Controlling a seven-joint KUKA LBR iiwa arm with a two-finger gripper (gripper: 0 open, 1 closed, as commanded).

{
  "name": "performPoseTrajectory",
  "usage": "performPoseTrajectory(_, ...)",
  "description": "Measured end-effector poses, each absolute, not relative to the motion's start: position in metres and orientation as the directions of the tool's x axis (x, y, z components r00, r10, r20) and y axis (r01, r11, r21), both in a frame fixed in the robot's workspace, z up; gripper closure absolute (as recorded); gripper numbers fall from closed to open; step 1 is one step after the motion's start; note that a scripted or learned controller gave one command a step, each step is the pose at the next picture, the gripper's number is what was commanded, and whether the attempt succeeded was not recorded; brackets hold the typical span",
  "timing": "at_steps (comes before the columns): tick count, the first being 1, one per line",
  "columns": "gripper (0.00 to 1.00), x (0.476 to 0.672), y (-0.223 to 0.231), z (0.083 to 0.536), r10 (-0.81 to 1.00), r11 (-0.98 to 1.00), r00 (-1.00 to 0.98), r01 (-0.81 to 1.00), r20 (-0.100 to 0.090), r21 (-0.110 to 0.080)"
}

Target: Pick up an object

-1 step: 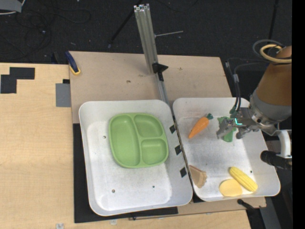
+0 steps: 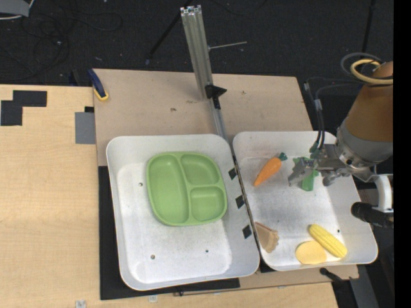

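My gripper [image 2: 307, 172] is down in the right bin [image 2: 359, 252], near its upper middle, reaching in from the right. A small green object [image 2: 308, 183] sits right at the gripper's tip, partly hidden by it. An orange carrot [image 2: 268, 170] lies just left of the gripper, slanted, with its green top pointing up-right. Toward the bin's near right corner lie a yellow corn cob [image 2: 327, 240] and a flat yellow round piece [image 2: 311, 253], touching each other. A brown wedge-shaped piece [image 2: 268, 237] rests by the bin's left wall.
The left bin [image 2: 186, 262] holds a green divided plate [image 2: 187, 188] in its upper middle. A metal post [image 2: 198, 50] rises behind the bins. Black clips [image 2: 239, 201] join the two bins along their shared wall.
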State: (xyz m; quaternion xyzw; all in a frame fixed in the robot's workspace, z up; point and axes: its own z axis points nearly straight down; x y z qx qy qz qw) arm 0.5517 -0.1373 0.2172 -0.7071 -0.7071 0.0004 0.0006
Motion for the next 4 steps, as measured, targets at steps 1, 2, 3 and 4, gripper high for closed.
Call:
performPoseTrajectory(1, 0.00, 0.543, -0.132, 0.167, 1.000, 0.000, 0.000, 1.000, 0.002, -0.007)
performPoseTrajectory(2, 0.00, 0.533, -0.135, 0.107, 1.000, -0.001, 0.001, 1.000, 0.002, -0.009)
performPoseTrajectory(3, 0.00, 0.535, -0.135, 0.092, 1.000, 0.000, 0.000, 1.000, 0.002, -0.001)
performPoseTrajectory(4, 1.00, 0.537, -0.136, 0.104, 1.000, -0.004, 0.004, 1.000, 0.003, 0.007)
